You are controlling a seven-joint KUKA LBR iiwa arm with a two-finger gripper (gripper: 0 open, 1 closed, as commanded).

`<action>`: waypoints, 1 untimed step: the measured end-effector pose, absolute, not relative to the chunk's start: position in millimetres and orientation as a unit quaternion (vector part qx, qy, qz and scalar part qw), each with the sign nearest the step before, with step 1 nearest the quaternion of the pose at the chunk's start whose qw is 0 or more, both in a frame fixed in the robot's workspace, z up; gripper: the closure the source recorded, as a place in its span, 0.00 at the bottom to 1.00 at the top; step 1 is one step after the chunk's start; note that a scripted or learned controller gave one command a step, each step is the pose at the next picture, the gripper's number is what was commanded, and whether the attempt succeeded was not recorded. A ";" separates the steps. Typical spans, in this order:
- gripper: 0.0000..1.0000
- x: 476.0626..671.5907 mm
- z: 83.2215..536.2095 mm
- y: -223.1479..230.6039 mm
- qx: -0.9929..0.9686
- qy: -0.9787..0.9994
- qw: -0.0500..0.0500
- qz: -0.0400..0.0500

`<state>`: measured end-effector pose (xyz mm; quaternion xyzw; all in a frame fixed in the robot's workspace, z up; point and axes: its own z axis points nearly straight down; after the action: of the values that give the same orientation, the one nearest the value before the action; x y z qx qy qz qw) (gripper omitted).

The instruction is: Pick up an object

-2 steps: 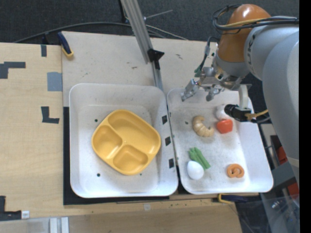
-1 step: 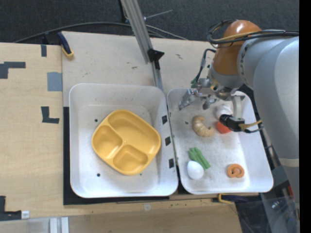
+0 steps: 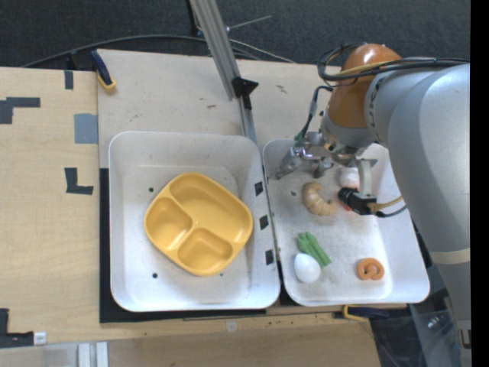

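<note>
Two white bins sit side by side on the bench. The left bin [image 3: 122, 205] holds a yellow divided plate [image 3: 199, 222], lying flat near its centre. The right bin [image 3: 409, 277] holds a tan croissant-shaped piece [image 3: 316, 199] in its upper half, a white egg [image 3: 307, 267] touching a green leafy piece [image 3: 313, 248] near the lower left, and a small orange ring-shaped item [image 3: 370, 270] at the lower right. The arm reaches in from the right; the gripper [image 3: 317, 159] hangs over the upper part of the right bin, just above the croissant-shaped piece. Finger spacing: cannot tell; nothing is visibly held.
</note>
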<state>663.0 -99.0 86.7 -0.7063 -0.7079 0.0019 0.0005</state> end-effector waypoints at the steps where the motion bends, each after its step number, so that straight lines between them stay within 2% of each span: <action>1: 1.00 663.6 98.5 -98.0 -0.706 -0.709 0.000 0.001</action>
<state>663.6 -98.0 98.5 -0.7056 -0.7086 0.0011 0.0001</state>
